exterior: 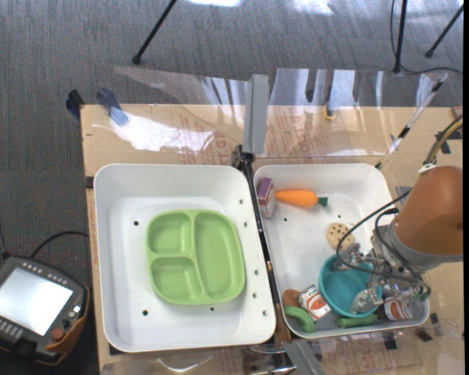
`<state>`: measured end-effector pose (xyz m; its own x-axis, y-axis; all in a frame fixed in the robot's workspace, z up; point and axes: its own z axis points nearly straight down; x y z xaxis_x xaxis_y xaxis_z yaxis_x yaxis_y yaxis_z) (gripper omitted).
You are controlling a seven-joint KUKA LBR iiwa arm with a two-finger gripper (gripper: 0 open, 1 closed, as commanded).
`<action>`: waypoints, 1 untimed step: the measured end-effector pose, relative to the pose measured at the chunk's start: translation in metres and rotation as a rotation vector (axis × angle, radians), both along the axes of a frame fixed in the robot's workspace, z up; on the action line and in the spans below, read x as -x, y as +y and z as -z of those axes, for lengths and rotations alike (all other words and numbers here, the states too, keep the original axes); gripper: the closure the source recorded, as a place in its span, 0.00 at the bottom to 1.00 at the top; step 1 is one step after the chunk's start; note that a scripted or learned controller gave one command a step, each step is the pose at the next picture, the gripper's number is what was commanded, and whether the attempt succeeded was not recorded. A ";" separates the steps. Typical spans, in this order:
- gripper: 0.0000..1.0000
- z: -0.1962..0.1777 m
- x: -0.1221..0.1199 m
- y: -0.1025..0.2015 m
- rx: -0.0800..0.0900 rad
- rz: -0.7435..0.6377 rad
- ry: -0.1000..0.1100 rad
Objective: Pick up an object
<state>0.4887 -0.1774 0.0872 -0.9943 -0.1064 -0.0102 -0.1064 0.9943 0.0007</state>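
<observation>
Gripper [375, 287] low over the teal bowl [340, 287] in the right bin [352, 174].

Whether its fingers are spread or closed cannot be made out; the wrist and cables cover them, along with the bowl's right side. A small can [316, 303] and green pieces lie by the bowl, their labels too small to read. Farther back sit a cookie [338, 233], a carrot [298, 198] and a purple carton [265, 195]. The left bin [117, 186] holds a green divided plate [195, 256].

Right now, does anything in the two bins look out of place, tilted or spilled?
Nothing looks spilled or damaged. The teal bowl in the right bin seems tilted, crowded against small items in the near corner under the gripper. The green tray lies flat in the left bin.
</observation>
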 end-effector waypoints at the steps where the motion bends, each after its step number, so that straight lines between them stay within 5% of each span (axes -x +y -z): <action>1: 0.00 -0.013 -0.024 0.071 0.026 -0.038 -0.042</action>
